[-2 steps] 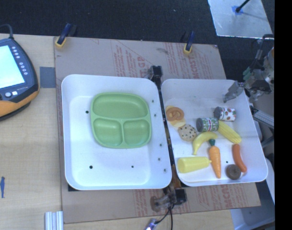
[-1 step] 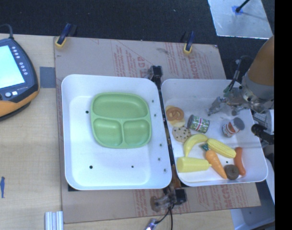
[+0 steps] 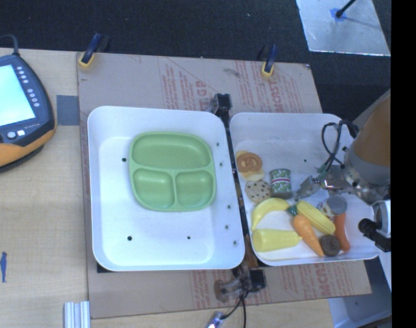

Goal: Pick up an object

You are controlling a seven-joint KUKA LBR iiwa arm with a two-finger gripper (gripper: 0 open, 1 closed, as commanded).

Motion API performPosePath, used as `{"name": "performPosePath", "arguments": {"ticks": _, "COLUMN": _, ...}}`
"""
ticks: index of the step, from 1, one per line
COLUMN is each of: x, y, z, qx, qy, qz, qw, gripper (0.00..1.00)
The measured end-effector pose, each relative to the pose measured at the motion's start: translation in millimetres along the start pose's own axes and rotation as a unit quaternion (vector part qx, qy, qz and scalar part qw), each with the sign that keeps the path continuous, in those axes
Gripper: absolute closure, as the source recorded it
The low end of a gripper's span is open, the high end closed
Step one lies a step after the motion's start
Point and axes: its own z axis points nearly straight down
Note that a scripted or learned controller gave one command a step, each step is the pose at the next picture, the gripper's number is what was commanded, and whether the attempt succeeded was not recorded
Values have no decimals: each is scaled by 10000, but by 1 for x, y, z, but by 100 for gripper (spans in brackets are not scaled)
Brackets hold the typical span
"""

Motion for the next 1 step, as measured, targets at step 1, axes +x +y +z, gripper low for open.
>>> {"name": "performPosePath", "arguments": {"ticks": 1, "x": 41, "y": -49, "z": 0, "qx": -4, "qy": 2, "qz": 4, "qw": 10000, "gripper": 0}}
